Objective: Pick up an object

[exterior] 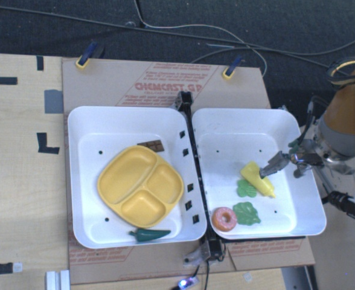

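A: 2 white bins, smooth plastic. What lies near the gripper (284,165)?

B: 1 yellow banana-shaped toy (257,179), glossy, just left of the fingers; 1 dark finger (273,165) touches its upper end.

A: And the fingers?

B: Spread apart, nothing between them. Below-left lie 2 flat green leafy pieces (246,213) and 1 pink ring doughnut (224,219).

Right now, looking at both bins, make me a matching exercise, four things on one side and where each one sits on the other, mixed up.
Things:
1. yellow tray
2. doughnut
3. green pepper
4. corn cob

Places:
A. right bin, at the gripper
B. left bin, near front wall
C. left bin, middle
D. right bin, front left corner

Pairs: 1-C, 2-D, 3-B, 4-A
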Available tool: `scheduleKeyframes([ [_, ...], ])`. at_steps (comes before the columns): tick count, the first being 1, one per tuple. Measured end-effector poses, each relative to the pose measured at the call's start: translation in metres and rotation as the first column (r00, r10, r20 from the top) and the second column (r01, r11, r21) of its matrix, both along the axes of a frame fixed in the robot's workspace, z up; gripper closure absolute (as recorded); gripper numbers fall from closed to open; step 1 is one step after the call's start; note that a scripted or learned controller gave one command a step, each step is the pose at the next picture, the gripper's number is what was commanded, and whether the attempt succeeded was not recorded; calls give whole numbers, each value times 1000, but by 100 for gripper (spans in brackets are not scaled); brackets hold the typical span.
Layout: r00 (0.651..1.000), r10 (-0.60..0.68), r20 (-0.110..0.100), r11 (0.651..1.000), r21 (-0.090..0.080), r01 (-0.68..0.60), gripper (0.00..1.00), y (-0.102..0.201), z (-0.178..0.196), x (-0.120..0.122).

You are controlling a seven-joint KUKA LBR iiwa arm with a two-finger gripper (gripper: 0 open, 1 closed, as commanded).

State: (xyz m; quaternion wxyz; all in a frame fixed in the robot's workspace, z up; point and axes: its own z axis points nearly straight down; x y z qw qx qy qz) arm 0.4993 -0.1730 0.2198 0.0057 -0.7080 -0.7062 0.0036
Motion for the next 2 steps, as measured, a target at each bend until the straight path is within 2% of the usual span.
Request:
scheduleKeyframes([
  [1,1000,4,12,1000,-3,-4,0,0,6,3],
  [2,1000,3,5,1000,-1,-3,0,4,-58,3],
])
